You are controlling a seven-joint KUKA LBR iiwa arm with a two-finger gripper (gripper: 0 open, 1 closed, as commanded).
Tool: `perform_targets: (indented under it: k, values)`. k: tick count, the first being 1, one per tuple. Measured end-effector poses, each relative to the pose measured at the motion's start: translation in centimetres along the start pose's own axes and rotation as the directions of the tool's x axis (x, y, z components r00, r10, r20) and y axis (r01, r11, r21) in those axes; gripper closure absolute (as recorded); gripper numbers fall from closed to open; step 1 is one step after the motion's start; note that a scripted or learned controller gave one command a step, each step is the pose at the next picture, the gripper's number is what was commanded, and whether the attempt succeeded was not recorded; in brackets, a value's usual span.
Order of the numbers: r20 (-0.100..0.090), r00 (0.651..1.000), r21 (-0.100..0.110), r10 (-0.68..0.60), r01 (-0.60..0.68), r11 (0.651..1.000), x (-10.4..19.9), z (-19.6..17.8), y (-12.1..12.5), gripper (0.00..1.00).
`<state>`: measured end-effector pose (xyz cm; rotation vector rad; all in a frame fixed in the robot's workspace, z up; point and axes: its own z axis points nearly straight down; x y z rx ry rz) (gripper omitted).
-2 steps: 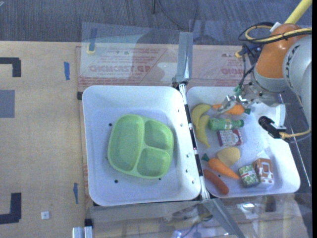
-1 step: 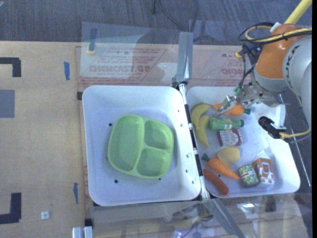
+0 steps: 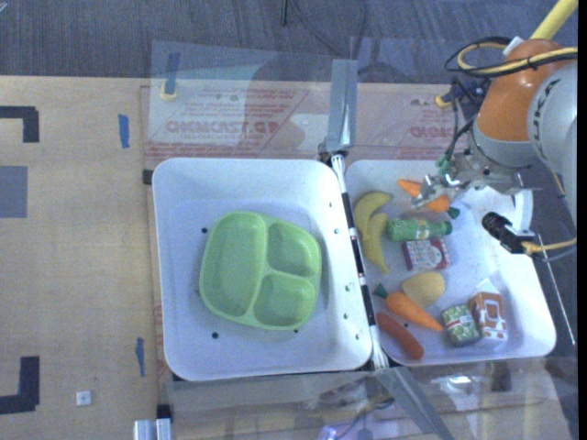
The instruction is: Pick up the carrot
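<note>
The carrot (image 3: 413, 311) is laid near the right bin's (image 3: 537, 333) front edge, long axis slanted, narrow tip toward the front-right. The gripper (image 3: 438, 191) is seen near the back edge; its grasp cannot be told.

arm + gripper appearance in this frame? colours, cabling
Grey arm with a rounded orange band above the wrist. Black and yellow cables loop over the band, and thin coloured wires run down to the gripper, a small metallic two-finger unit. A black fitting with a thin rod sticks out below the wrist.
</note>
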<state>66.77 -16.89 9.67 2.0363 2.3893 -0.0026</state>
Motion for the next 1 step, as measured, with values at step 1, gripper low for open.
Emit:
perform_targets:
  k: [1]
  values:
    - [-0.002, 0.996, -0.002, 0.092, -0.092, 0.996, 4.31, -10.09, -1.74, 1.0]
